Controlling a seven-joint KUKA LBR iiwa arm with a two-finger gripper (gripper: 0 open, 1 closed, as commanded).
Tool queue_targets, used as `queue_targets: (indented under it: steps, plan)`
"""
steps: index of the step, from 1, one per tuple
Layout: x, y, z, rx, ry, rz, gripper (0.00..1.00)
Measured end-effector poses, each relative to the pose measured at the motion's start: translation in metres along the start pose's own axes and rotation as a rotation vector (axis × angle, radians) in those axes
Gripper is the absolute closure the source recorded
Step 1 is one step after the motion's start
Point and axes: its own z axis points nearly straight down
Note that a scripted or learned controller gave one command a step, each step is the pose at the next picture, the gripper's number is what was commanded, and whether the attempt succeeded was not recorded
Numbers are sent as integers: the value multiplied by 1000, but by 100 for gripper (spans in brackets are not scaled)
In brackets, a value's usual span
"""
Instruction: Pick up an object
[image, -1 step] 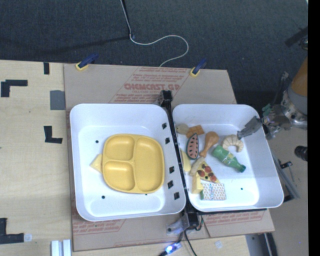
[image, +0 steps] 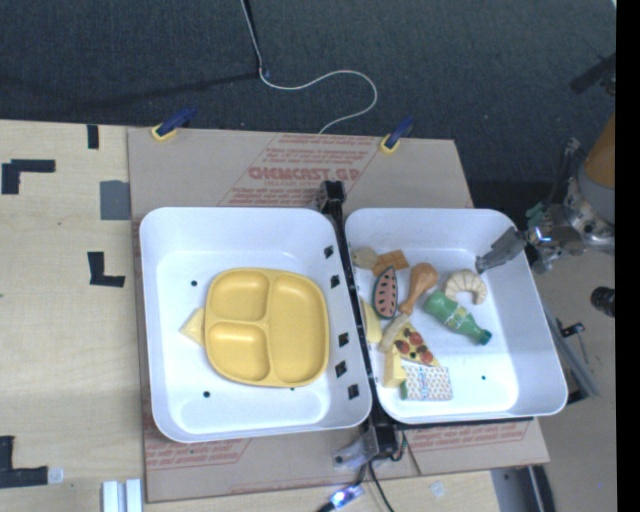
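The right bin (image: 520, 395) holds a heap of toy food. A cream croissant (image: 467, 286) lies near the bin's right side, with a green bottle (image: 456, 316) just below it. To their left are a chicken drumstick (image: 420, 278), a watermelon slice (image: 386, 292), a pizza slice (image: 412, 345) and a patterned cracker (image: 427, 381). My gripper (image: 490, 262) reaches in from the right, tilted, its tip just above and to the right of the croissant. Nothing hangs from it.
The left bin (image: 170, 250) holds a yellow divided plate (image: 268, 326) with a yellow wedge (image: 192, 325) poking out at its left. A black divider (image: 345, 290) runs between the bins. Cardboard lies under both. A white cable (image: 330, 85) loops behind.
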Motion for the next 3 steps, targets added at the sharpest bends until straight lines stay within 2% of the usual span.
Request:
queue_targets:
  steps: [1,3]
  plan:
    - [8,-7,60,6,2,-1,0]
    - [0,-7,160,0,-1,-2,0]
